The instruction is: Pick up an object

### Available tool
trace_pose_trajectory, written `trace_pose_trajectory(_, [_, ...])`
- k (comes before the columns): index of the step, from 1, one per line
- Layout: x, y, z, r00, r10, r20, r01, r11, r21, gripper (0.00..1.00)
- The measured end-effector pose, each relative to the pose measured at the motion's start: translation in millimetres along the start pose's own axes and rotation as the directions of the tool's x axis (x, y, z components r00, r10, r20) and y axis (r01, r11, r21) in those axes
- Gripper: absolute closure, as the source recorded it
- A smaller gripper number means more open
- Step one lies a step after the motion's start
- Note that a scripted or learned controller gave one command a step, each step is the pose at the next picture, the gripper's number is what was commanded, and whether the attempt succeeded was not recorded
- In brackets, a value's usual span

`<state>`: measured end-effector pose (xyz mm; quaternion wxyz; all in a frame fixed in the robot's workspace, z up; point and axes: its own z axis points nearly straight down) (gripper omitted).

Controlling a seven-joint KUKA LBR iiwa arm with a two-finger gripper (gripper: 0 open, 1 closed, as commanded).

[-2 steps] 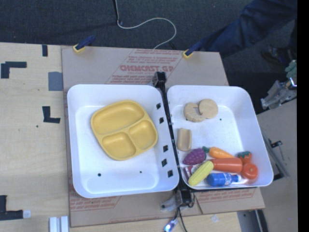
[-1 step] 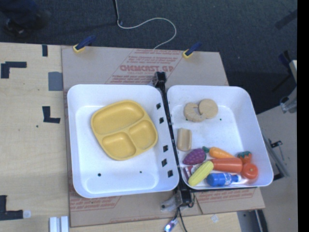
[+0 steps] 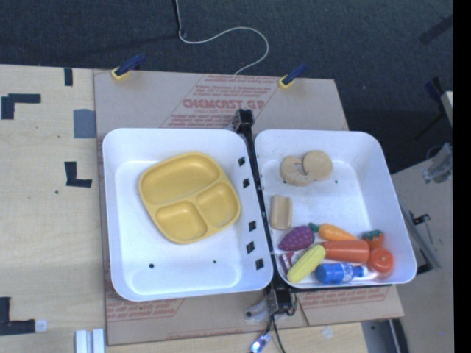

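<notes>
A yellow divided plate (image 3: 190,196) sits in the left bin (image 3: 118,219). Right of that plate, the other bin (image 3: 375,160) holds toy food: two tan rounds (image 3: 305,168), a bread slice (image 3: 280,212), purple grapes (image 3: 297,237), corn (image 3: 305,262), a carrot (image 3: 336,233), a tomato (image 3: 380,259); whether the gripper is clenched I cannot tell

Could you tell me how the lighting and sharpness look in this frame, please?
Camera view: even, soft light, faint shadows; the white bins look bright, nearly washed out; the image is slightly soft overall, so the small toy foods blur together; the yellow tray reads clearly.
</notes>
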<state>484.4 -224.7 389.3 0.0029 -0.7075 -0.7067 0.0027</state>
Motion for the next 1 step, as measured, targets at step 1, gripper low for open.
trace_pose_trajectory(1, [1.0, 0.3, 27.4, 1.000, -0.002, 0.000, 0.002, 1.000, -0.001, 1.00])
